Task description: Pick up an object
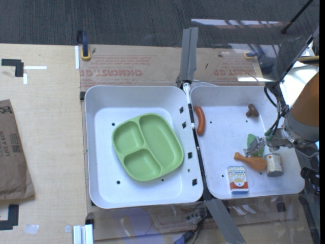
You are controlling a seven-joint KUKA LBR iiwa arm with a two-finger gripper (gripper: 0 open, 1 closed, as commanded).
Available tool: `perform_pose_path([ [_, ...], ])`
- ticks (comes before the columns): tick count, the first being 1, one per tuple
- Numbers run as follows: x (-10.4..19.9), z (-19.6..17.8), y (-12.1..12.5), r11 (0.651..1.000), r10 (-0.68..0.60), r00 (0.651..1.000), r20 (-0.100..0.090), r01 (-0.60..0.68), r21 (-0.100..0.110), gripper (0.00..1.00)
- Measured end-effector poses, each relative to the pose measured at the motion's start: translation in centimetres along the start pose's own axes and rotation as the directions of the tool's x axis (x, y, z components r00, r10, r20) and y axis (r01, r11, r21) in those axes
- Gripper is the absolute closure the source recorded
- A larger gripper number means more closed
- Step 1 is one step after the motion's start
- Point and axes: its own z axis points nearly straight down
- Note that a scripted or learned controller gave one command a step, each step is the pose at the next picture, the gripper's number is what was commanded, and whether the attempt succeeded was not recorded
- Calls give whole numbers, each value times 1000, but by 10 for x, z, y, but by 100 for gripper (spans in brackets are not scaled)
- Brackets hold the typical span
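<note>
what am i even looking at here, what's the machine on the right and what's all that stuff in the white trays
This is one camera fixed above a workbench, looking down at a slant. The grey and orange shape at the right edge is a robot arm; its gripper hangs over the right bin, low among the toys. I can't tell whether it holds anything.

The left bin holds a green divided plate. The right bin holds a toy sausage, a small brown piece, something green, an orange carrot-like toy, a small can and a small carton.

Grey arm (orange-banded), tool lowered
</note>
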Motion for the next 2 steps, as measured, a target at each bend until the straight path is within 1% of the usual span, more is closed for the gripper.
perform_pose_path([
  [1, -14, 31, 13, 996, -91, 996, 2, 91, -10, 0],
  [2, 6, 35, 30, 990, -140, 990, 1, 140, -2, 0],
])
